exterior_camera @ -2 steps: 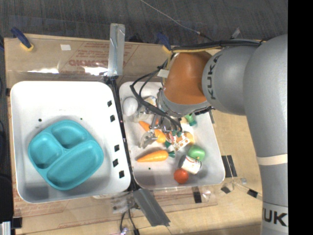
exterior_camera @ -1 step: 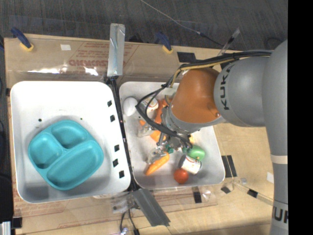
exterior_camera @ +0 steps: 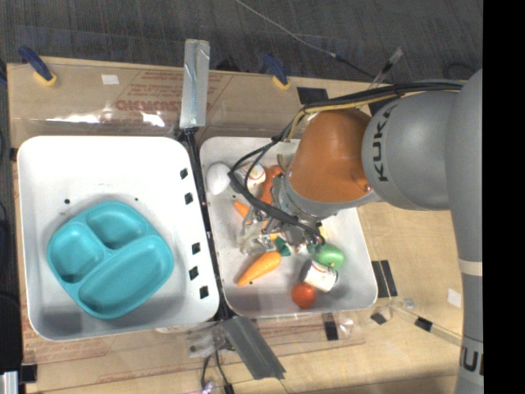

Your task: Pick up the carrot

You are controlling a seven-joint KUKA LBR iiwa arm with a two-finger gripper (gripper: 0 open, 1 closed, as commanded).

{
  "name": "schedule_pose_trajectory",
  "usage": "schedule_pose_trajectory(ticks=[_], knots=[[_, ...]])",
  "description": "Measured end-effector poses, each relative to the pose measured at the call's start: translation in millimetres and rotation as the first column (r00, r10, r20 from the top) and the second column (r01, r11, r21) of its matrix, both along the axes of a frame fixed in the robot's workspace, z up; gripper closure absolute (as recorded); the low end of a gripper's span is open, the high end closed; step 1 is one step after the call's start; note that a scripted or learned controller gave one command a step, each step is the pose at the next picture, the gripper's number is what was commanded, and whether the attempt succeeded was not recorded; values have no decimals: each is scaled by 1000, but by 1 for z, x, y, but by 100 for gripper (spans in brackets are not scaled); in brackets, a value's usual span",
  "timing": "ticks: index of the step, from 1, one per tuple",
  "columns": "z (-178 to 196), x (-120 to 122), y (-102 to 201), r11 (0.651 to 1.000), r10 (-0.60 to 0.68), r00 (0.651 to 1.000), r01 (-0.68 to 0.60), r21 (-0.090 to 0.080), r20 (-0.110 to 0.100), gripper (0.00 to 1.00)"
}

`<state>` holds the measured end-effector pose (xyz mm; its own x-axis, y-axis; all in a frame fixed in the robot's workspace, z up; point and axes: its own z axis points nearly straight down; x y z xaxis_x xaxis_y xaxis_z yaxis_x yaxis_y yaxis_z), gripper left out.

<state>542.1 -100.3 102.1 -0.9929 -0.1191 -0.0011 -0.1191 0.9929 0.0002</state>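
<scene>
Camera view puts my gripper point(exterior_camera: 275, 235) low in the right bin point(exterior_camera: 361, 245); whether it is apart or together I cannot tell. Just below it the carrot point(exterior_camera: 260, 267) lies on the bin floor, near a tomato point(exterior_camera: 304, 295). A teal plate point(exterior_camera: 109, 257) sits in the left bin point(exterior_camera: 49, 158).

- Gripper point(exterior_camera: 275, 235): fingers buried in wrist shadow and cables; their stance unreadable.
- Right bin point(exterior_camera: 361, 245): upper middle covered by the arm's orange band point(exterior_camera: 328, 156); its far right rim is out of sight beneath the arm.
- Small orange item point(exterior_camera: 257, 184) beside the wrist: mostly hidden, identity unclear.
- White object point(exterior_camera: 217, 179) at the bin's upper left: too blurred to name.
- Arm point(exterior_camera: 426, 150): cut off by the right edge.
- White-and-green item point(exterior_camera: 326, 265) near the red ball point(exterior_camera: 303, 295): shape indistinct.
</scene>
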Motion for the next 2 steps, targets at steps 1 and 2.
schedule_pose_trajectory(ticks=[1, 2], knots=[[103, -11, -1, 986, 165, 986, -165, -3, 6, 100], [90, 16, 65, 998, 67, 998, -67, 0, 2, 100]])
